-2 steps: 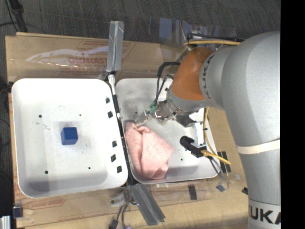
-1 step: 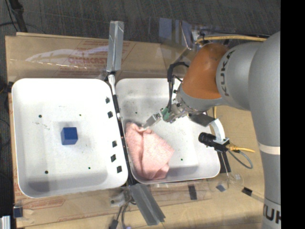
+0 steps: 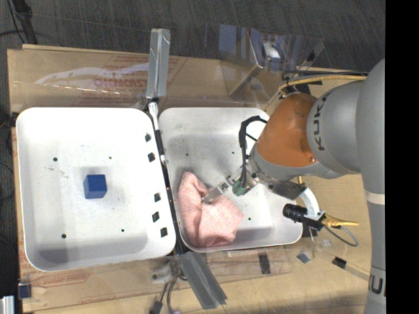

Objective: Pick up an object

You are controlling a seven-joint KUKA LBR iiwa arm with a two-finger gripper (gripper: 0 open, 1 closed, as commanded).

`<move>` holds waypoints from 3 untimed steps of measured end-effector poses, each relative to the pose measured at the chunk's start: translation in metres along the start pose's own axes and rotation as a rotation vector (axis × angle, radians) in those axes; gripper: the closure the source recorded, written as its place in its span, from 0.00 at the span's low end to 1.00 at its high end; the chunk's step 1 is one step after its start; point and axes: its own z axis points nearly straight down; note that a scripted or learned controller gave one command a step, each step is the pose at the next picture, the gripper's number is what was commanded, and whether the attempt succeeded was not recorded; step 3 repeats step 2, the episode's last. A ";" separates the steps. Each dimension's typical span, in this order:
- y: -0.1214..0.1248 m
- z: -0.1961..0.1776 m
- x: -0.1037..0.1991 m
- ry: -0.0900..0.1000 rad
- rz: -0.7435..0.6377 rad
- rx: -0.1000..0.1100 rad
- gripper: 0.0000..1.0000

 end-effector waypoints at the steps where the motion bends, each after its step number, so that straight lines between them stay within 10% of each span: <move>1: 0.001 -0.010 0.000 0.001 -0.005 -0.001 1.00; 2: 0.073 -0.099 0.012 0.001 0.113 0.006 1.00; 3: 0.073 -0.099 0.012 0.001 0.113 0.006 1.00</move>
